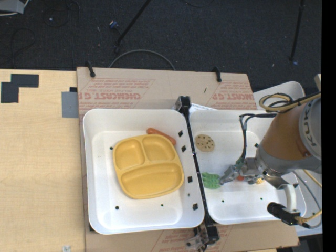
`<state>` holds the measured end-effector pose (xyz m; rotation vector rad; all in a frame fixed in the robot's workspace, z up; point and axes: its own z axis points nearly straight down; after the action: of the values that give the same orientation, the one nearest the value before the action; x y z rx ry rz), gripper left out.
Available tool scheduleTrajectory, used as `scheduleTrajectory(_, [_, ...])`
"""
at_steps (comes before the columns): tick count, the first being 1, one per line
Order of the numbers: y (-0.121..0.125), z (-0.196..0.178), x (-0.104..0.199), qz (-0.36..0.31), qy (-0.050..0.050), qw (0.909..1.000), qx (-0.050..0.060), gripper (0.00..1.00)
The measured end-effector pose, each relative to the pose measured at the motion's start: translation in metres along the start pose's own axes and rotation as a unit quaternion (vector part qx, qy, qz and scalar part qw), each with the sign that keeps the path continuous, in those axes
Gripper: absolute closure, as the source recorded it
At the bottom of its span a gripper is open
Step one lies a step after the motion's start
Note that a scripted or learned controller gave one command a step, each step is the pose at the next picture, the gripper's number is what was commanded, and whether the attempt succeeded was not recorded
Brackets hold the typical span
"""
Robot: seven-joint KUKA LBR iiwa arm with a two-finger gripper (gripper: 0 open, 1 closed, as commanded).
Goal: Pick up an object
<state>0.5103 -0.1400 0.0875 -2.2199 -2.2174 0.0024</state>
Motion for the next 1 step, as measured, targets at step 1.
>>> scheduleTrajectory(1, [0.0006, -0.0111, -0.0005, 0.002, 0.0, 1.0, -0.001, 1.0])
